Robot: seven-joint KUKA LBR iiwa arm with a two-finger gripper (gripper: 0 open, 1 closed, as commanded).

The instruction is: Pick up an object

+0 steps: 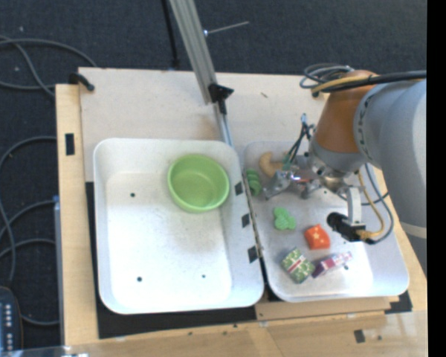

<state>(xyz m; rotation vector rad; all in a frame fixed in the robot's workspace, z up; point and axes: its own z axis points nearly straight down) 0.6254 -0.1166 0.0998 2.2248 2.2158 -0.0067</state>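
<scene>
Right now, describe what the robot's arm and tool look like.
The arm is a thick, rounded grey cylinder with an orange band above the wrist. Thin dark cables loop around the wrist. The tool is a small metallic assembly, with a black fitting beside it.

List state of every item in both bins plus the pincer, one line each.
Round green plastic bowl: upright, in the left white bin, top centre.
Small green lumpy toy: lying loose in the right white bin.
Small orange block: loose, right bin.
Green patterned cube: loose, near right bin's front edge.
Pink-and-clear small packet: lying flat beside the cube.
Tan rounded piece: at right bin's back-left corner.
Pincer: low over right bin's back; grip unclear.
</scene>
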